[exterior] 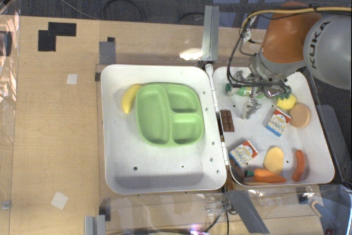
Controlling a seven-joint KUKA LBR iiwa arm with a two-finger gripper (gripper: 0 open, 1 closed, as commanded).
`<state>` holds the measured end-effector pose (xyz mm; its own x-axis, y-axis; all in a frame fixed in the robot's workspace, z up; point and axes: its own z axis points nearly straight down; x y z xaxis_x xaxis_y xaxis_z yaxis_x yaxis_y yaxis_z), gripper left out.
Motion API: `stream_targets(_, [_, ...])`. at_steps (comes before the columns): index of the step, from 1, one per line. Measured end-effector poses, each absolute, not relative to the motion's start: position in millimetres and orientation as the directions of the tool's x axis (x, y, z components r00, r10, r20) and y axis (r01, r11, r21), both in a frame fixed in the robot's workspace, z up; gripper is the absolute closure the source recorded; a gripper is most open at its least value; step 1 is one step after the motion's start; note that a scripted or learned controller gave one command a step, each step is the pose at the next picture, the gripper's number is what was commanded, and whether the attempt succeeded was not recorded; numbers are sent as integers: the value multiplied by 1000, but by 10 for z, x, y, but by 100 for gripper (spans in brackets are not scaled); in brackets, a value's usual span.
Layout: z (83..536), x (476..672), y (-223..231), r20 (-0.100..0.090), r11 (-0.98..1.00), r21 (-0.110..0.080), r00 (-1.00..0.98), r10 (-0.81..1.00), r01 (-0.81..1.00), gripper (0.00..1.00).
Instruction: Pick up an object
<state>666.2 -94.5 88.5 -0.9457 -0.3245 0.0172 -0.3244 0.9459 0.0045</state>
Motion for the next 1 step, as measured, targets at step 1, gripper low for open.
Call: stream_targets(1, [901, 6107, -1053, -12, 932, -5, -932, -363, -363, 0])
